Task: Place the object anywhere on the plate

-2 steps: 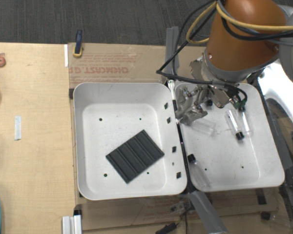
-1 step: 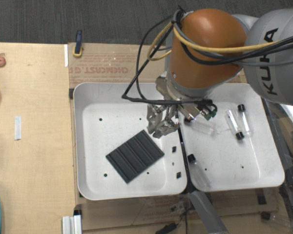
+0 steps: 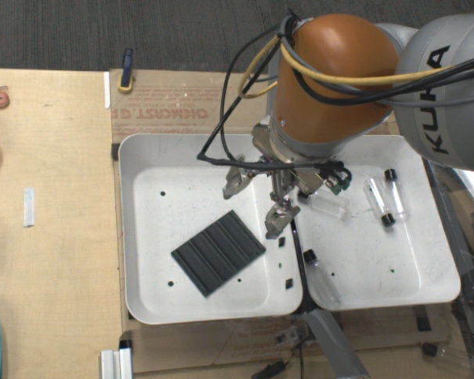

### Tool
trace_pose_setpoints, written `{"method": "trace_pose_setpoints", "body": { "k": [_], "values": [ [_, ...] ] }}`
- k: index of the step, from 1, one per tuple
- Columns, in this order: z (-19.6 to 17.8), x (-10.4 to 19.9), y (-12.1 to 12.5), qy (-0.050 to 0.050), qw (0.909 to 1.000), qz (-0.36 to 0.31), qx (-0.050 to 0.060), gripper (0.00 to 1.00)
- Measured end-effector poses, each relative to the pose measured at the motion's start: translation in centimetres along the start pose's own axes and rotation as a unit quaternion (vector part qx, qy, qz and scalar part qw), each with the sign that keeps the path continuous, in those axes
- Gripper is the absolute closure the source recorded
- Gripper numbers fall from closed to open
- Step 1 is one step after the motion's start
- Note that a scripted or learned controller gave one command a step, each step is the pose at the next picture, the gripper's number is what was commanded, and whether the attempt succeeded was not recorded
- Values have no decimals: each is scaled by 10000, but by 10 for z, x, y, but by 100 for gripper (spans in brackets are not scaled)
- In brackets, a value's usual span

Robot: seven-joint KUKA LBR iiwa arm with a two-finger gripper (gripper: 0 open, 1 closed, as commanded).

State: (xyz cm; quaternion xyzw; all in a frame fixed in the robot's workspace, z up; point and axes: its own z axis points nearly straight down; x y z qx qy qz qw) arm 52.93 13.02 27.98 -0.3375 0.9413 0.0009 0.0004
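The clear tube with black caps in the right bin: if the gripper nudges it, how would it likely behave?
The clear tube looks cylindrical and lies on its side on the right bin, so it would probably roll. Its smooth, transparent wall suggests a slippery grip. It seems small and hollow, so likely light.

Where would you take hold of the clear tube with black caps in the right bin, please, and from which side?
Probably at the clear middle of the tube, coming straight down from above with the gripper closing across its narrow width. It lies flat on the right bin floor, long axis running roughly away from the camera, with bare floor on both long sides for the fingers.
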Motion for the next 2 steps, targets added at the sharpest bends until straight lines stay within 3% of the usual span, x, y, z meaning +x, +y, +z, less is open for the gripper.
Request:
{"method": "trace_pose_setpoints", "body": {
  "k": [1,2],
  "values": [
    [-68,-80,-33,-22,9994,350,9,0],
    [-78,-81,-35,-48,9993,380,8,100]
  ]
}}
